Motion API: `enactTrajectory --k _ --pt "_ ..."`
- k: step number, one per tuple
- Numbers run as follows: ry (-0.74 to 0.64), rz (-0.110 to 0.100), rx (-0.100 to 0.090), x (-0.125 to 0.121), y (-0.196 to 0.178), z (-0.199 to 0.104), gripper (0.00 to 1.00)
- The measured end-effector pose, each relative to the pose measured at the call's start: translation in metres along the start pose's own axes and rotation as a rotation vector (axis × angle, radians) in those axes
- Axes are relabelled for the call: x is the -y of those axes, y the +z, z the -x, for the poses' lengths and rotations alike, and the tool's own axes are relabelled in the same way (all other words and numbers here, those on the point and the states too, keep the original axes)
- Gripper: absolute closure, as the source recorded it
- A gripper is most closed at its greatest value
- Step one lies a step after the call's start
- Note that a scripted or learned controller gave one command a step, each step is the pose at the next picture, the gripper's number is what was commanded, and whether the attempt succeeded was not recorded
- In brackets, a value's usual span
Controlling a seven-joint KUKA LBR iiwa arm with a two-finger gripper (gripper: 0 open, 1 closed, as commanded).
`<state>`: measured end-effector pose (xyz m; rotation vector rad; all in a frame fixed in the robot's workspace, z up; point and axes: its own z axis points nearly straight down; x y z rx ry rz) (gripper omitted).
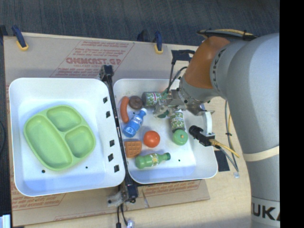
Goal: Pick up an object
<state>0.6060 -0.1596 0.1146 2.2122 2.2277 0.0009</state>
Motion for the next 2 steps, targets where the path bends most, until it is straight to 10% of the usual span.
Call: enactTrajectory --k 1,2 --pt "0.003 -0.002 -0.002 0.089 -0.100 -0.024 1.00" --pt "-0.002 -0.004 -0.001 0.128 -0.121 -0.085 1.00"
